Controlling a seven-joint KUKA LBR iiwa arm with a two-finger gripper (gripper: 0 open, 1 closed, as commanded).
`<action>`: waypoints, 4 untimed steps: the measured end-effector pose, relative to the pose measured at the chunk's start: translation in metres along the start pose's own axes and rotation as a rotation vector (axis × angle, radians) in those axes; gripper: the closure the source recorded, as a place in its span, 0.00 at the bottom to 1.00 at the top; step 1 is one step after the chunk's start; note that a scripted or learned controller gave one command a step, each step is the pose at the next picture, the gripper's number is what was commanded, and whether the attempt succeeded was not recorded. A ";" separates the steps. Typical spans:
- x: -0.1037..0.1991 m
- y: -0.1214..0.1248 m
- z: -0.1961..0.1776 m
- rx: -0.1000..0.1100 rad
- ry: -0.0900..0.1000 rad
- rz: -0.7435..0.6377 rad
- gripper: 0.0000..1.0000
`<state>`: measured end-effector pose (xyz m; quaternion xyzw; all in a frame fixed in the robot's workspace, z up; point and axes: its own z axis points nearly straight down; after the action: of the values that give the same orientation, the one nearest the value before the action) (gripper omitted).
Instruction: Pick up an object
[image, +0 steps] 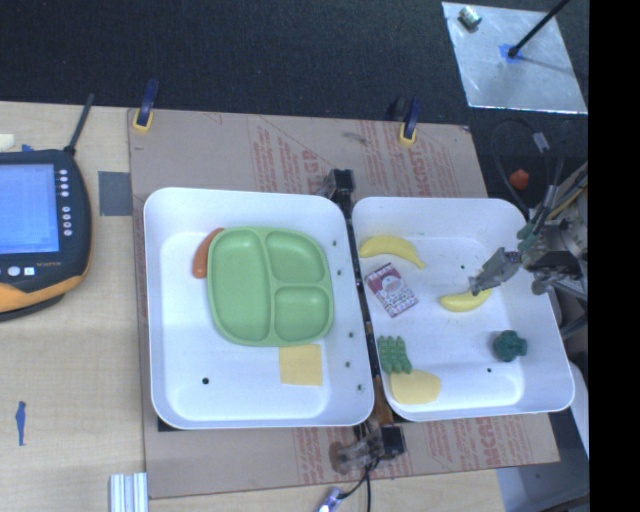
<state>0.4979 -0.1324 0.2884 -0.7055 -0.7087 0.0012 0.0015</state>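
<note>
My gripper (491, 276) hangs over the right side of the right bin (450, 215), its tip just above and right of a small yellow curved piece (463, 301). Nothing shows held in it. Also in this bin lie a yellow banana (393, 249), a red and white packet (392, 290), a dark green lump (509, 346), a green ridged piece (393, 353) and a yellow block (415, 387). The left bin (175, 370) holds a green divided plate (270, 286), a yellow square slice (301, 365) and an orange sausage (202, 255) partly under the plate.
A teach pendant (35, 225) lies on the bench at far left. Two clamps (143, 110) (408, 120) pin the cardboard sheet at the back. A small clamp (341, 183) joins the bins at the back. Cables and arm parts crowd the right edge.
</note>
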 end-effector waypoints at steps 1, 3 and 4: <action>0.028 0.064 0.119 0.002 -0.001 -0.001 0.00; -0.081 0.092 0.161 0.001 -0.002 0.001 0.00; -0.080 0.113 0.196 -0.001 -0.002 -0.001 0.00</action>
<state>0.6110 -0.2121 0.0915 -0.7051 -0.7091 0.0016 0.0003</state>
